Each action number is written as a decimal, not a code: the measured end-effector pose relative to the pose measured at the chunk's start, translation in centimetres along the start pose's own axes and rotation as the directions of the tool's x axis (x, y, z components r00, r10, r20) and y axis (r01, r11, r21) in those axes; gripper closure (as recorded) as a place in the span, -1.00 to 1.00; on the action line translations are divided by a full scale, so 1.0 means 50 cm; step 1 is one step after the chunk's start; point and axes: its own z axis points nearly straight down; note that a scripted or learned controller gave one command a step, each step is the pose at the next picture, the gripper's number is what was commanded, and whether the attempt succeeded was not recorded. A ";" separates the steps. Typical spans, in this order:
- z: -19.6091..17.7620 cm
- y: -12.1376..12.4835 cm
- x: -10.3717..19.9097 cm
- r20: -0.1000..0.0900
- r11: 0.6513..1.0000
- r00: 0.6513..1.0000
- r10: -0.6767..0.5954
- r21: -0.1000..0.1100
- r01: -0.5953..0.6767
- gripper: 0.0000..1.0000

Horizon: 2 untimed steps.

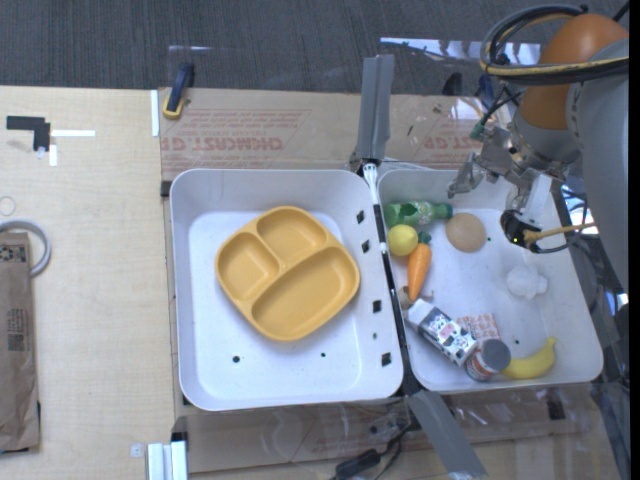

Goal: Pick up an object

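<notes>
Bench [80, 268]: pale wood, with cardboard laid under two white bins set side by side.

Left bin [200, 358]: one yellow divided plate [288, 271] is seen lying flat near its middle, tilted diagonally.

Right bin [570, 298]: the pickable things are gathered here. Along the divider side a green bottle [418, 211] is laid on its side at the top, a lemon [402, 240] just beneath it, and an orange carrot [418, 271] touching the lemon, pointing down. A tan round object [465, 233] is found just right of the bottle. A crumpled white piece [526, 282] is seen nearer the right wall. At the lower end a small printed carton [446, 334], a can [487, 359] on its side and a banana [530, 362] are crowded together, the can touching the banana.

Arm [585, 58]: grey with orange band, entered from the right, held above the bin's upper right corner, with cables looped over it.

Hand [485, 173]: seen over the bin's top edge, above and right of the tan round object; nothing is seen between the fingers. Whether they are spread or closed cannot be told.

A blue-and-yellow tool [180, 90] is noted beyond the left bin; a brown paper bag [15, 338] is noted at the bench's left edge.
</notes>
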 end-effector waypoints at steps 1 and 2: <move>0.111 -0.092 -0.082 0.000 1.000 1.000 -0.023 0.003 0.023 -1.00; 0.108 -0.136 -0.210 -0.013 0.997 0.997 -0.072 0.008 0.072 -1.00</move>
